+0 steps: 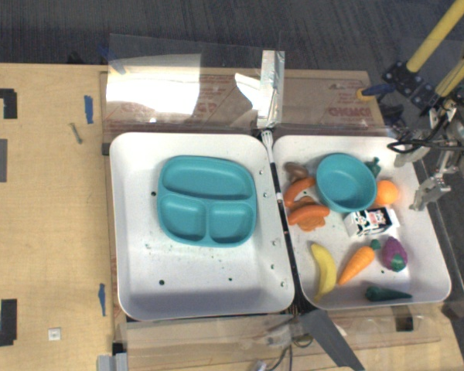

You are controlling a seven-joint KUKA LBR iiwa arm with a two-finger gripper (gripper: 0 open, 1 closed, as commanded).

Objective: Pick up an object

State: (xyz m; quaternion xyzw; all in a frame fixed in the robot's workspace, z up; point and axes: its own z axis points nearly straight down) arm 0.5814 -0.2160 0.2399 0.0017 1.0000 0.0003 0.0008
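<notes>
Currently the two-finger gripper (431, 185) is hanging at the right edge of the right-hand shallow white bin (437, 265), over its rim, well apart from the nearest toys. Nothing is sitting between the fingers; how wide they are set, can't tell from this angle.

Right bin is holding all the loose items:
- round teal plastic bowl (345, 182), upright, toward the back of the bin
- small orange ball-shaped fruit (387, 192) just beside the bowl on its right
- orange-and-brown toy pieces (302, 203) lying against the bowl's left side, near the divider
- small white carton with black markings (369, 221) just in front of the bowl
- yellow plastic banana (323, 267) lying toward the front
- orange toy carrot (356, 263) beside the banana, tilted
- purple toy eggplant (394, 254) just right of the carrot's top
- dark green flat toy vegetable (386, 293) near the front right corner

Left-hand shallow white bin (135, 277) is carrying one teal three-compartment plastic tray (207, 200), lying flat near its middle.
</notes>
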